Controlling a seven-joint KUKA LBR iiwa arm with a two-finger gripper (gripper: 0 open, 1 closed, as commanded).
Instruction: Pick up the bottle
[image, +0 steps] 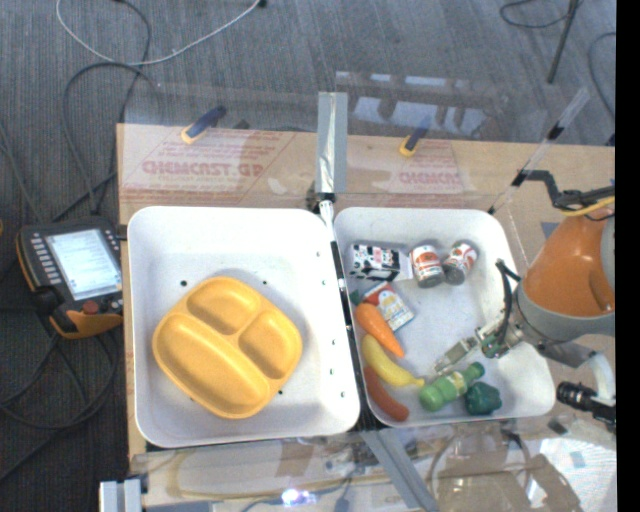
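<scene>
Resting on grey carpet: cardboard-topped bench (250, 165) | two white bins (180, 225) | end effector (455, 353) grip state unclear | bottle (450, 385) nearby

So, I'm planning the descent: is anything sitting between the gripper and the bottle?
Nothing visible. The gripper is right beside the green bottle in the right bin; a banana and a green vegetable crowd its two ends.

One fixed camera, high above the bench
It looks down at a slant on the left bin (140, 300) and right bin (500, 225) together, from well back, with floor at the top and the arm (570, 275) entering from the right
</scene>
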